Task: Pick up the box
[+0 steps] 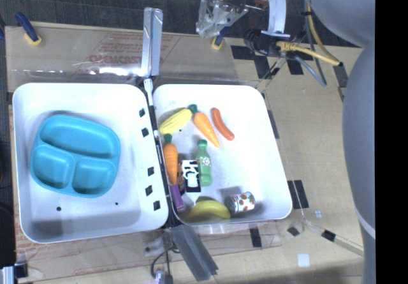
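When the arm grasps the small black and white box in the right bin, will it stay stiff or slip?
The box looks like a small carton, so probably stiff and light. It lies wedged between a carrot and a green bottle, so the neighbours may shift during a grasp. Its printed faces may be smooth and somewhat slippery.

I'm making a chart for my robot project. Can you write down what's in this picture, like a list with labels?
left bin: holds a blue tray with three sections
right bin: holds toy food and a box
box: black and white, near the bin's left wall, beside the green bottle
other food: corn, two carrots, sausage, banana, small can
gripper: up above the bench, beyond the bins, far from the box
box picked up: not yet
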Robot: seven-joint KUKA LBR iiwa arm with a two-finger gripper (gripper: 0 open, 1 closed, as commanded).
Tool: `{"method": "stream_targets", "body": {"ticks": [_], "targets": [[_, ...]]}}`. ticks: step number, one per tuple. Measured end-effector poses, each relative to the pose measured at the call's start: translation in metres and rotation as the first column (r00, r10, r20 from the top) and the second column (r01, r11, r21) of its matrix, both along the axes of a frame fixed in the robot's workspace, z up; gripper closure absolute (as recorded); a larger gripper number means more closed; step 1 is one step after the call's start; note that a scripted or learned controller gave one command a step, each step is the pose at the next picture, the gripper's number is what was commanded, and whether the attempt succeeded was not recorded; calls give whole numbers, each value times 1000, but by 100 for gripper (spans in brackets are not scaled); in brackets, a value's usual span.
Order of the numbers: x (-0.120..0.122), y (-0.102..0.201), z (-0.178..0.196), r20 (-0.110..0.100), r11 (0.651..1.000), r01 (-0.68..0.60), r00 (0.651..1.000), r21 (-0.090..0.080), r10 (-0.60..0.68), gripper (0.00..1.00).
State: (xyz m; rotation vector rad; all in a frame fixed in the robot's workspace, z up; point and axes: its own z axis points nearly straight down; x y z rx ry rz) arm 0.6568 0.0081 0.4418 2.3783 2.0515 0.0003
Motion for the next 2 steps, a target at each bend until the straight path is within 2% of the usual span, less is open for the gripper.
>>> {"method": "stream_targets", "body": {"ticks": [2], "targets": [[0,6,0,-2,998,-68,998,1,68,100]]}}
